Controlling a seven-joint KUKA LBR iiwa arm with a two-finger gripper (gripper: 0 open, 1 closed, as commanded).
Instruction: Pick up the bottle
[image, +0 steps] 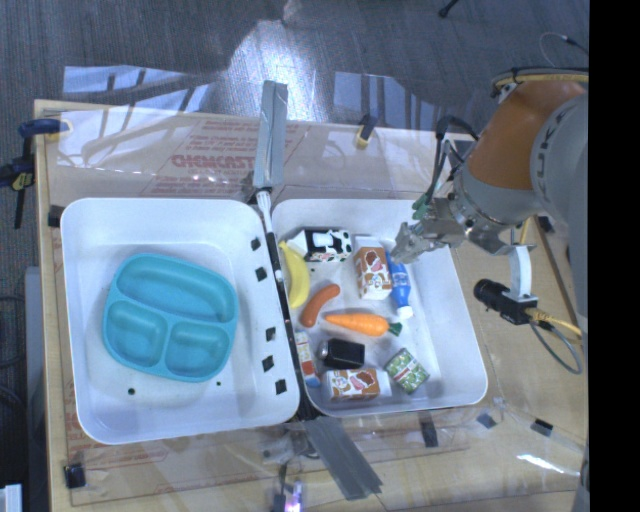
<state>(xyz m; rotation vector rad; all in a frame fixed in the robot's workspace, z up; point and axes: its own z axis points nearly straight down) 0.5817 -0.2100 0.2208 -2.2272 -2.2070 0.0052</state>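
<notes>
A small bottle (400, 289) with a blue label and white cap lies in the right bin (462, 330), between a brown-and-white carton (372, 271) and the bin's right wall. My gripper (410, 246) hangs just above the bottle's far end, reaching in from the right under the grey arm with its orange band. Nothing shows between the gripper and the bottle, which rests on the bin floor.
The right bin also holds a banana (294, 275), a cow-patterned box (326, 243), a sausage (319, 303), a carrot (357, 323), a black block (344, 352), a second brown carton (354, 383) and a green carton (406, 370). A blue divided plate (170, 316) lies in the left bin (90, 400).
</notes>
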